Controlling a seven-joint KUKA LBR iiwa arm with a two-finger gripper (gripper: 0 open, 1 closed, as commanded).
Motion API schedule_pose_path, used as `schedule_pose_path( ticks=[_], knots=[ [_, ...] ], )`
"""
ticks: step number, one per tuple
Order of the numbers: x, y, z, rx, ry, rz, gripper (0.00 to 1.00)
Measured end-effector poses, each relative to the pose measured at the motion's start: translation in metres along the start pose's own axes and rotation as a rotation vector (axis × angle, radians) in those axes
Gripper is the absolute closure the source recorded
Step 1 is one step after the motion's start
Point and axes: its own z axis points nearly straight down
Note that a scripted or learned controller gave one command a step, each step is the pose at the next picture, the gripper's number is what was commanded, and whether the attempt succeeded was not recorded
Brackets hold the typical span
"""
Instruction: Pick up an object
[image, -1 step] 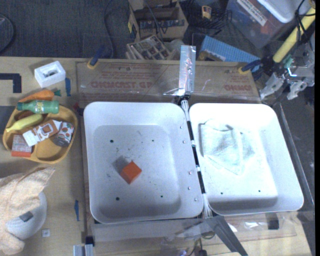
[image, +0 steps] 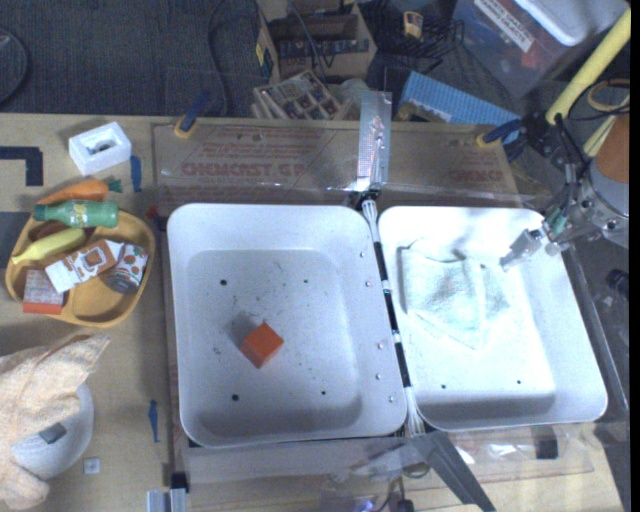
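Observation:
An orange block lies on the floor of the left bin, slightly left of its middle. A pale, see-through crumpled sheet lies flat in the upper left part of the right bin. My gripper hangs over the right bin's upper right corner, just right of the sheet's far corner and far from the orange block. Its tip is small and blurred against the white bin. Nothing shows in it.
A yellow bowl with toy food and packets sits left of the bins. A beige cloth and a white box also lie on the left. A clear wall stands behind the bins.

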Motion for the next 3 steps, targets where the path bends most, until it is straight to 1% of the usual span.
schedule_pose_path(
  ticks=[1, 2, 3],
  knots=[
    [0.074, 0.045, -0.052, -0.004, -0.002, 0.180, 0.00],
    [0.088, 0.026, -0.094, -0.004, -0.002, 0.171, 0.00],
    [0.049, 0.048, -0.048, -0.003, -0.003, 0.248, 0.00]
  ],
)
